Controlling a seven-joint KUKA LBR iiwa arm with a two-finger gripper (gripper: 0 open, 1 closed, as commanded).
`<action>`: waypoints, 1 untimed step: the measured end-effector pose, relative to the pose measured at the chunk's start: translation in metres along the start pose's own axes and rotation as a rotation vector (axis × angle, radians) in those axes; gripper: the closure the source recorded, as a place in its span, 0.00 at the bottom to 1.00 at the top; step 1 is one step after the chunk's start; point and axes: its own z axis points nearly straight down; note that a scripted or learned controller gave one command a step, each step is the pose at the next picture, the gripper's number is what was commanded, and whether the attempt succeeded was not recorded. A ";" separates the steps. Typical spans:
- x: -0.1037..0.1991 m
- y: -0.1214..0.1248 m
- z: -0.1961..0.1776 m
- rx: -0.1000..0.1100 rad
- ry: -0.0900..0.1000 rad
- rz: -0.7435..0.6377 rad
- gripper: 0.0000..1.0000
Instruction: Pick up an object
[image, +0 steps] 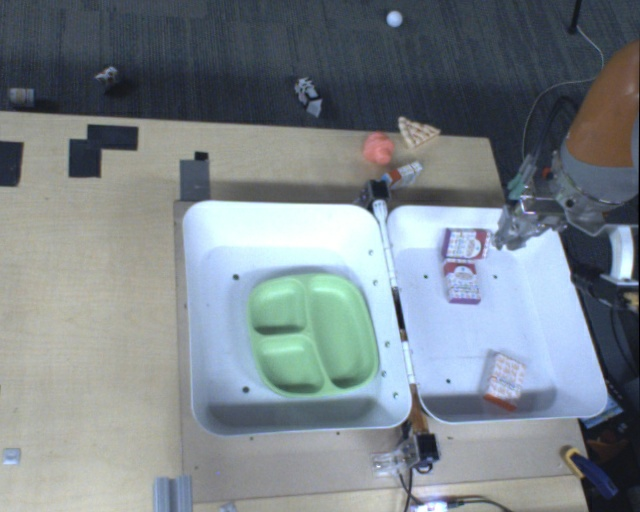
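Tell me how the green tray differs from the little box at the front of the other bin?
The green tray is large, plain green and split into compartments; the small box is tiny, red and white with print. The tray lies in the left bin, the box in the right bin. Both rest untouched.

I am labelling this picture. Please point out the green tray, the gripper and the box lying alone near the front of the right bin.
green tray (312, 333), camera view, middle divider.
gripper (509, 235), camera view, fingertips.
box (504, 379), camera view, top face.
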 end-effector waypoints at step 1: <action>0.000 0.000 0.001 0.002 0.001 0.000 0.00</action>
